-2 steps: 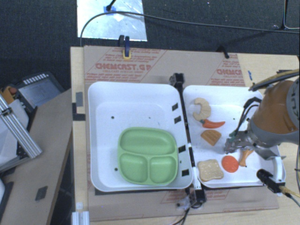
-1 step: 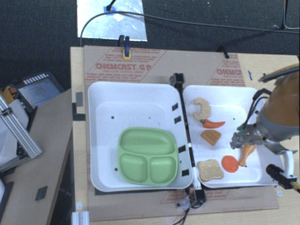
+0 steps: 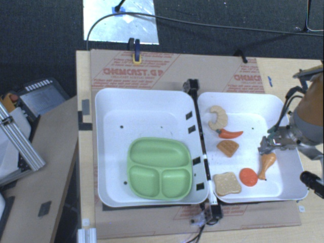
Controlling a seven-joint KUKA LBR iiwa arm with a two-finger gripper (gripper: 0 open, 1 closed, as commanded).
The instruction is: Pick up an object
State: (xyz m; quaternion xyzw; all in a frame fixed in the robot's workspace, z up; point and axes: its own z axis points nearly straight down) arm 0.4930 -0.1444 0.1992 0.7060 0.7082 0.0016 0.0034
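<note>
bread slice front, R bin | gripper touching drumstick top; finger state unclear

Even overhead light, soft shadows, mild blur, glare on foil sheet.

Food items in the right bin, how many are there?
6: a curved cashew-like piece at the back, a red pepper, a brown wedge, a toast slice in front, a red tomato, and a drumstick below the gripper, which may hide more.

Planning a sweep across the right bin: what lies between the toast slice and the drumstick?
A round red tomato slice, seen in the camera view, between toast and drumstick.
</note>
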